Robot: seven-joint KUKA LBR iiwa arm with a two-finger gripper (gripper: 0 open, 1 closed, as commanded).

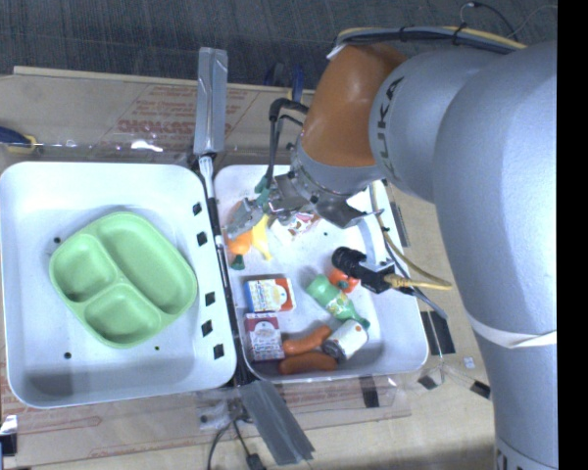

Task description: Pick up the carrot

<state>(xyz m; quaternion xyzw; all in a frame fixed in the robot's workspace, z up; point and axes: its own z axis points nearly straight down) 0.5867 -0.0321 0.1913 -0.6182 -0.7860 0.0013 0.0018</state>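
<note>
The carrot (238, 244) lies just below-left of the gripper (258, 204), its long axis unclear, and the gripper's opening cannot be told from this view.

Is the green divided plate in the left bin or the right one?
Left bin. The green plate lies flat on its floor, apart from the toys.
</note>
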